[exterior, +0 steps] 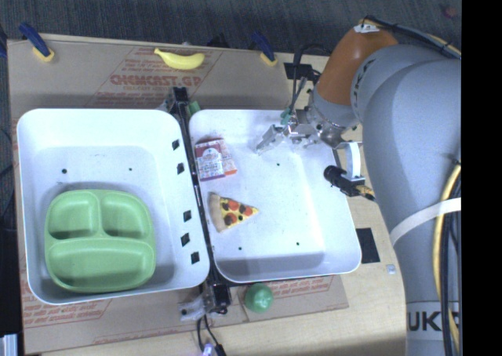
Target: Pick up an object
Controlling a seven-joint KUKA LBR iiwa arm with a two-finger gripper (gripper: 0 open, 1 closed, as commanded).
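A small green ball (257,297) sits on the cardboard just outside the near rim of the right bin (314,252); in the left bin (47,135) a green divided tray (100,239) fills the near half; in the right bin a toy pizza slice (230,212) lies close to the divider, its long axis running left to right with the tip pointing right, and just beyond it a red-and-white packet (213,158) lies roughly along the divider; the gripper (276,137) hangs over the far part of the right bin, so both candidates lie to its left and nearer the camera, the packet closer of the two; nothing sits between its fingers, though whether they are spread or pressed together I cannot tell, since the wrist blurs them; a yellow banana (180,57) rests on the cardboard beyond the bins
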